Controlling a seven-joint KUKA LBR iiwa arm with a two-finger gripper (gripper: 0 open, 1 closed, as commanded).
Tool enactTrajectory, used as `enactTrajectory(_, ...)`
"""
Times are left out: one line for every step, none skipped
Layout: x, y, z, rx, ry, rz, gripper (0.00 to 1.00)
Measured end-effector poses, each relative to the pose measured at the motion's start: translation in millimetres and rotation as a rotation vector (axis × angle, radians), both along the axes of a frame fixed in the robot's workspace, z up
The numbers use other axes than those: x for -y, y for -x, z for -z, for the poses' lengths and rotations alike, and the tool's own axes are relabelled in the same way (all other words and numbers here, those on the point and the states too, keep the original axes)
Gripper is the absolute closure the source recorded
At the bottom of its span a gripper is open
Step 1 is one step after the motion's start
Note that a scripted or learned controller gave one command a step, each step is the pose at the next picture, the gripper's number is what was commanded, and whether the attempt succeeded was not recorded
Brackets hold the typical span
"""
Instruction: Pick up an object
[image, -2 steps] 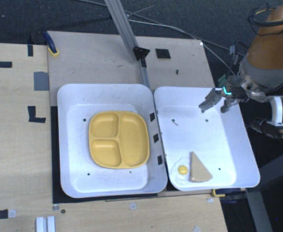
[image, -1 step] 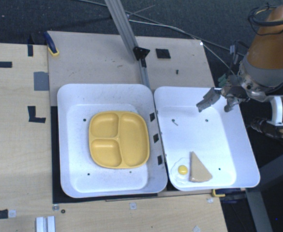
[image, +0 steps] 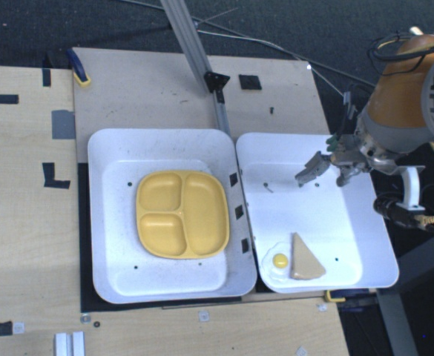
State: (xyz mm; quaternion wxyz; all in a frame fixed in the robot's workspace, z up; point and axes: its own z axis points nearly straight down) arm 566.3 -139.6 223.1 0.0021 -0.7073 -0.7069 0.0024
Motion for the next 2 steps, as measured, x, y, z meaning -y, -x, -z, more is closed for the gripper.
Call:
enactTrajectory(-2.9, 3.3, 64.8, -0.002, -0.001, -0.001, 0.0)
enactTrajectory(-0.1, 13.2, 113.9, 0.001, 0.0, -0.001, 0.0)
